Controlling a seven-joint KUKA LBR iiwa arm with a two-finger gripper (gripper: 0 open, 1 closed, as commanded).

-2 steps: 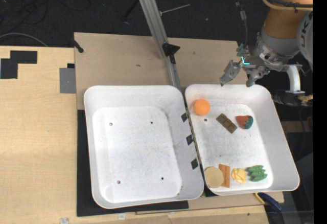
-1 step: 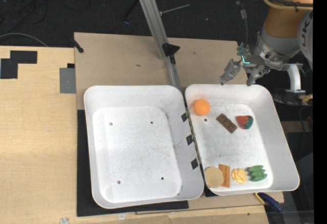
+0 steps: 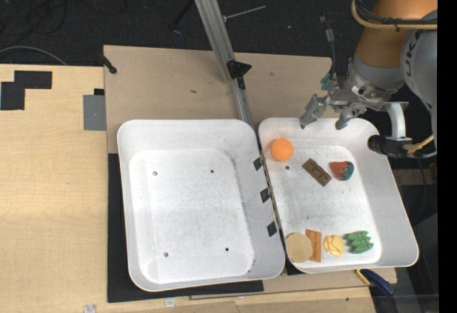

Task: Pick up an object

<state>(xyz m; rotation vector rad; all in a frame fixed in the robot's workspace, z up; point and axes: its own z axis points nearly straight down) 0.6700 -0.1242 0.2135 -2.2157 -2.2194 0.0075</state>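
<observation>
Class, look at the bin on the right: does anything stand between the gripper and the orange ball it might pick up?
Nothing visible does. The gripper hangs open above the far rim of the right bin, and the orange ball lies apart from the other items, with bare floor around it.

No writing, label, brand, number or sign can be read anywhere here. The two white bins (image 3: 189, 204) carry plain surfaces (a few small dark dots on the left one are not characters). The black blocks on the light wooden panel (image 3: 43, 183) at left form no letters. The brown bar (image 3: 316, 171) in the right bin may bear embossing, but it is too small to tell.
</observation>
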